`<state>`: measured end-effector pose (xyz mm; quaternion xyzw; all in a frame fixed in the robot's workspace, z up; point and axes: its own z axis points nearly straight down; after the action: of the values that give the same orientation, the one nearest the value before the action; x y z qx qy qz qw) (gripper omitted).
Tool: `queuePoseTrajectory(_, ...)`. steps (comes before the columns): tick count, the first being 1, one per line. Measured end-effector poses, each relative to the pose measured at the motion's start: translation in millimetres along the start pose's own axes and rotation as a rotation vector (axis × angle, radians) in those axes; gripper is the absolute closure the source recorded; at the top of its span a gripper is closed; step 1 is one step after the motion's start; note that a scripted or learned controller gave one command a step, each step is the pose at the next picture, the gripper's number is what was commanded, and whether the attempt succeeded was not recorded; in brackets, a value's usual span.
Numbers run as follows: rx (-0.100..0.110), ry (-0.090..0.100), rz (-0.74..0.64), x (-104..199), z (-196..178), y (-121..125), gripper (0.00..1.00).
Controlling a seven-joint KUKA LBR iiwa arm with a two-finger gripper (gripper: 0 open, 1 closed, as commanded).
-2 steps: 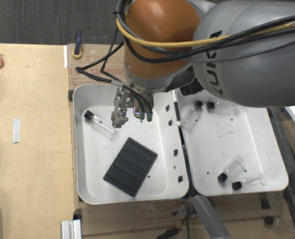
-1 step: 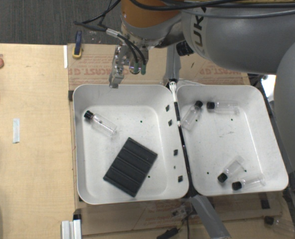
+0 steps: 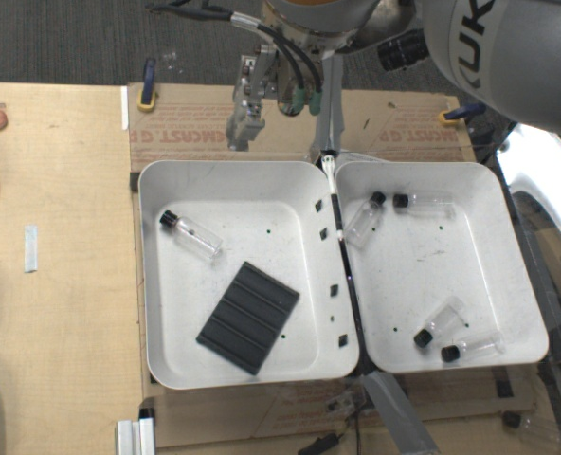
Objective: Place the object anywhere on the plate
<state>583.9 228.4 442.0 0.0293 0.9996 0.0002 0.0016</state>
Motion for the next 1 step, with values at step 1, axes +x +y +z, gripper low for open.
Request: queuePoseTrajectory(1, 0.000, 0.003, -0.323, 105.2, 60.7, -5.6, 1.00)
